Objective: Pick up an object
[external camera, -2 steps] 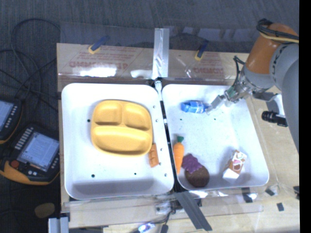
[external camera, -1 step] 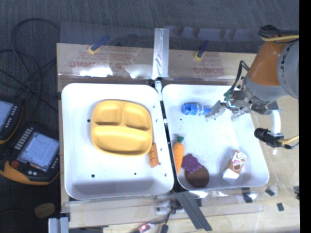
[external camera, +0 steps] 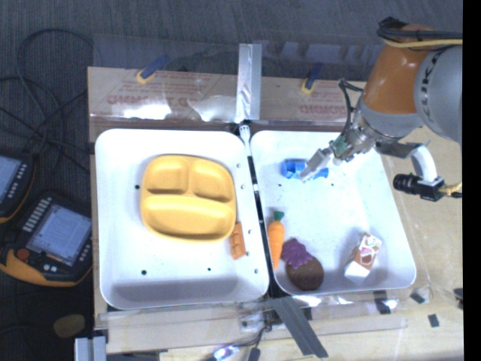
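White bins (external camera: 331, 201) hold carrot (external camera: 276, 236), tray (external camera: 188, 198).

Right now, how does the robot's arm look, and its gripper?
The arm is grey, rounded and bulky, with a broad orange band above the wrist. Dark cables loop around that band. The gripper is slim and pale metallic, tapering from the wrist. A black cylindrical part juts out beside the arm.

You are looking at a robotics lab or test cell: a grey industrial arm with an orange band (external camera: 402, 74), two shallow white plastic bins (external camera: 180, 277) on a plywood bench (external camera: 188, 89), black cables on dark carpet (external camera: 45, 66), and handheld control pendants with screens (external camera: 52, 235).
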`<state>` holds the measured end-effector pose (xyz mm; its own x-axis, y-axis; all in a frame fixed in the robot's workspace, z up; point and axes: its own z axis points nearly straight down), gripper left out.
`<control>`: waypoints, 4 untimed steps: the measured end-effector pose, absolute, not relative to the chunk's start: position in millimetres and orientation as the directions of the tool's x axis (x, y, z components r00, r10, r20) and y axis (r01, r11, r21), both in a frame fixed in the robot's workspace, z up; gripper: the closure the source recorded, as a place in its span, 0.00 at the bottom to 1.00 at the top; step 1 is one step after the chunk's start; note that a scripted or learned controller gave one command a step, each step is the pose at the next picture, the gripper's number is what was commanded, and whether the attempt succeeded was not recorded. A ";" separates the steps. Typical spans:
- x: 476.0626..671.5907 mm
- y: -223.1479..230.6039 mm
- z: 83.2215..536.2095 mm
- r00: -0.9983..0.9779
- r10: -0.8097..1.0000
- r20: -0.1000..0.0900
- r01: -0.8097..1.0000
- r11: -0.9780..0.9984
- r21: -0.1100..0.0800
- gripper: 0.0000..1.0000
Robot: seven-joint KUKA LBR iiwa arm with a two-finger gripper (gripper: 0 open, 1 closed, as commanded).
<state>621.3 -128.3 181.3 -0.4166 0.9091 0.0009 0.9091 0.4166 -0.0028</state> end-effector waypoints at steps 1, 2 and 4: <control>637.6 -178.6 155.0 -0.413 0.911 -0.001 0.911 0.413 -0.004 0.00; 640.5 -129.8 89.9 -0.572 0.820 -0.013 0.820 0.572 0.007 0.00; 668.4 -187.4 99.8 -0.332 0.943 -0.005 0.943 0.332 -0.006 1.00</control>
